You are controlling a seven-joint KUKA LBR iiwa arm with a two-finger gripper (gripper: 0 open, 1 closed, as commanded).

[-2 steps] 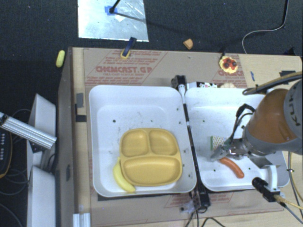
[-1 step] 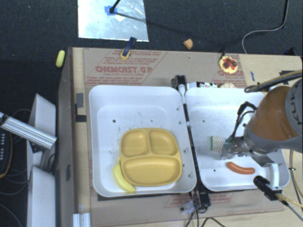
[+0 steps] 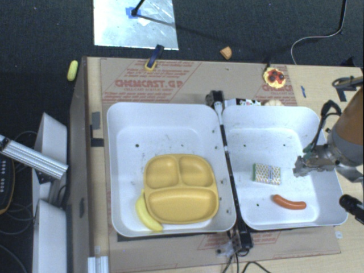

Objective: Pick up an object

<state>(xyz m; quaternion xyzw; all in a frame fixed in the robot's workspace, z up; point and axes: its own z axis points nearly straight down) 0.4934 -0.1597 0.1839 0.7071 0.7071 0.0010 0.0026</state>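
We see a robotics lab: 2 white bins (image 3: 170,118) sit on a cardboard-covered bench (image 3: 187,78), toy food fills them, loose cables (image 3: 318,36) trail across dark carpet (image 3: 40,33) far right, and aluminium framing (image 3: 31,155) stands left.

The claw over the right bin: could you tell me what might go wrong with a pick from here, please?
1. The claw sits beside the right bin's wall, so it might clip the rim.
2. The hot dog is thin and round, so it could roll away.
3. The patterned sponge lies flat, so the claw may slide over it.
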